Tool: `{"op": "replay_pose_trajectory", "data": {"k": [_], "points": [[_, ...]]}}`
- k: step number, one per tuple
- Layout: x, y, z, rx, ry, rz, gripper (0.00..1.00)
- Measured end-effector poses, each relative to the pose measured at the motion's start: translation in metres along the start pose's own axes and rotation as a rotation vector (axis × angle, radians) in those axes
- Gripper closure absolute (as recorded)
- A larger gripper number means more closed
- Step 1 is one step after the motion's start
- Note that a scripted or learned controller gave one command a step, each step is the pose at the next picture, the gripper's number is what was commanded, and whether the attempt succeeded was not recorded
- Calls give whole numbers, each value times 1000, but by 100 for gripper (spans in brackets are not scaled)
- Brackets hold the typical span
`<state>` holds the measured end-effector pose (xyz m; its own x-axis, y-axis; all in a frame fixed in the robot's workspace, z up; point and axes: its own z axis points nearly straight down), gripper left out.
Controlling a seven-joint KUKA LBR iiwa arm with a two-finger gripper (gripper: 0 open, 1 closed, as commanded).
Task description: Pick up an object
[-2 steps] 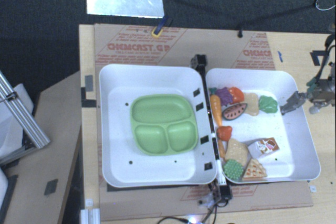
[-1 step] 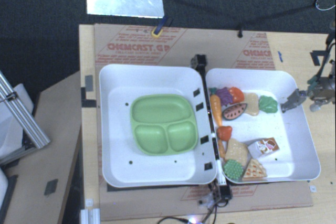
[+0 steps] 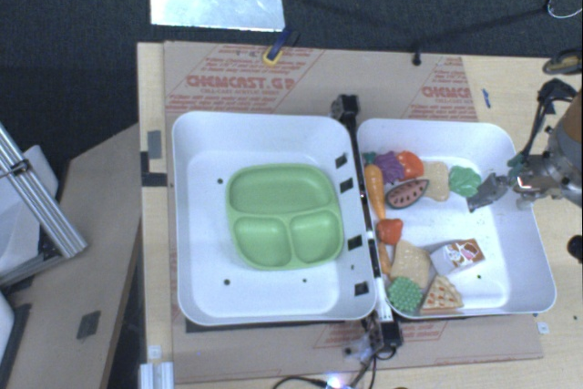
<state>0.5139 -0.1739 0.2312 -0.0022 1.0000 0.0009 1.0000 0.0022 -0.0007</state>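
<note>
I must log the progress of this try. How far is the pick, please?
Nothing looks picked up: the toy foods, such as the carrot, watermelon slice and small carton, all lie on the floor of the right bin. In hand: the gripper sits over that bin's right part, beside the green leafy piece, with nothing seen between the jaws. Left: grasping and lifting.

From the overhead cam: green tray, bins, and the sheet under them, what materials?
Green tray: looks like moulded plastic, matte, one even colour with rounded compartment walls. Bins: probably thin formed white plastic, smooth with a slight sheen and rounded corners. Sheet: brown paper-faced board with red printed lettering; the paper may be masking, so the core is unclear.
</note>
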Motion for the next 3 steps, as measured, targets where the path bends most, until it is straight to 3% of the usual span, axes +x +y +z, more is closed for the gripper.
{"op": "replay_pose_trajectory", "data": {"k": [3], "points": [[4,6,148,2,1,1,0]]}}
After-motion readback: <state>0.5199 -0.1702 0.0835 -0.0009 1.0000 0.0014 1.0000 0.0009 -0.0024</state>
